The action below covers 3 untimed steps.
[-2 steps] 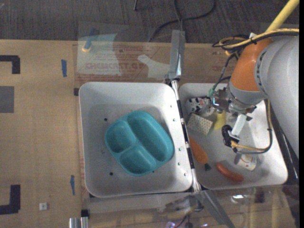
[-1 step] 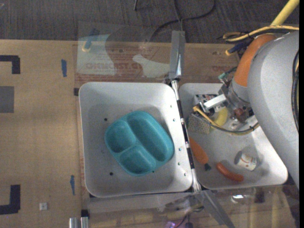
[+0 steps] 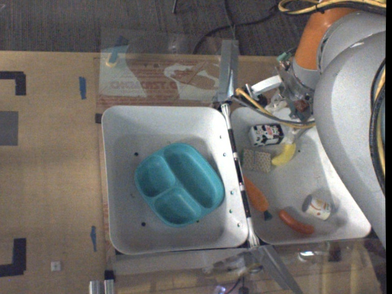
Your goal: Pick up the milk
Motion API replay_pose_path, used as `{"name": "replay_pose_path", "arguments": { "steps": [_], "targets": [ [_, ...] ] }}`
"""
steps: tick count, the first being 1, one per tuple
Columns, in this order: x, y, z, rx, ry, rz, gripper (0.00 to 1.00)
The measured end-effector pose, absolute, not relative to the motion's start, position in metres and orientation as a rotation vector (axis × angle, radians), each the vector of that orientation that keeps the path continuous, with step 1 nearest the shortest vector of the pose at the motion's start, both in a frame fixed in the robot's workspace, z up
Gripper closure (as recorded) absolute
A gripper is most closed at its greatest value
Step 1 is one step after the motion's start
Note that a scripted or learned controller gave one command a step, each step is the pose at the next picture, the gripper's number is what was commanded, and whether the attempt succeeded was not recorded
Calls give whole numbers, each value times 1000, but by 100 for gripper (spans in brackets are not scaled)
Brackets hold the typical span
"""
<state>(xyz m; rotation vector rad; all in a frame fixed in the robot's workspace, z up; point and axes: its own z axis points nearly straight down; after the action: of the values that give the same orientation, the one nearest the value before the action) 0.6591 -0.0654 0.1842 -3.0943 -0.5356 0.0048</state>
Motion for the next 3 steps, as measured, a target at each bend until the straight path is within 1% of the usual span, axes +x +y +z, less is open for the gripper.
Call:
{"name": "replay_pose_path", "arguments": {
  "steps": [1,2,3],
  "targets": [
    [653,-90,109,-3097,-517,4,0],
    [654,-87,118,-3094,-526,8,100],
    [641,-16,248,-3124,-314,0,100]
  ]
}}
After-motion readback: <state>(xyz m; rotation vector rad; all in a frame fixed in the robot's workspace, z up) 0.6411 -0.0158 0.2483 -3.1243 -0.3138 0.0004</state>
